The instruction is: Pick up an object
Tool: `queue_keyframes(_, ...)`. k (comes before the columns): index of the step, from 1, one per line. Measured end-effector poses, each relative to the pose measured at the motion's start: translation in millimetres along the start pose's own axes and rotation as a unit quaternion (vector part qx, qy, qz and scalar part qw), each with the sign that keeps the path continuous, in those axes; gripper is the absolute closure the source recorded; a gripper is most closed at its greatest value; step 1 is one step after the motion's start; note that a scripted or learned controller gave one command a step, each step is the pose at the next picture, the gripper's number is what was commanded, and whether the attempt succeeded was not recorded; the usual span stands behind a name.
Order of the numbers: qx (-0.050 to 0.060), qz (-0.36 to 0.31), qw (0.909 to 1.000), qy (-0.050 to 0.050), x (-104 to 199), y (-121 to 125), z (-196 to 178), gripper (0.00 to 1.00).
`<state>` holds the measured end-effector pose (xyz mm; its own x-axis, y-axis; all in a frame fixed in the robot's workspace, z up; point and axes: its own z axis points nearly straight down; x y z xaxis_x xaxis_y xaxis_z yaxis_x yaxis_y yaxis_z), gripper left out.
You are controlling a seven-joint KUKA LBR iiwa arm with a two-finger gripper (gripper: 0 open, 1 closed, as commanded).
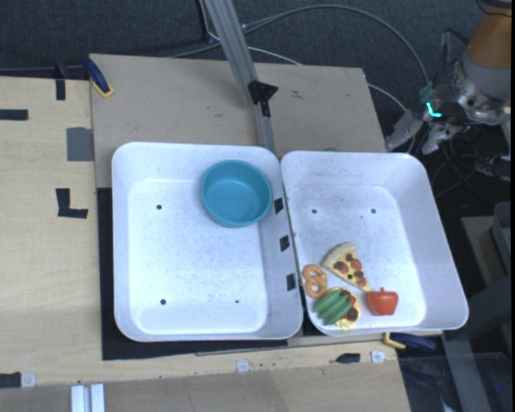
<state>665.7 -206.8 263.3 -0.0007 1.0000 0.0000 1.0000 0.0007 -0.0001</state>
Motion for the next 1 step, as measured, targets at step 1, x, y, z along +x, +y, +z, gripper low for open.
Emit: queue_keyframes(1, 0.0, 0.0, 1.0, 0.0, 0.0, 0.0, 0.1, 0.0)
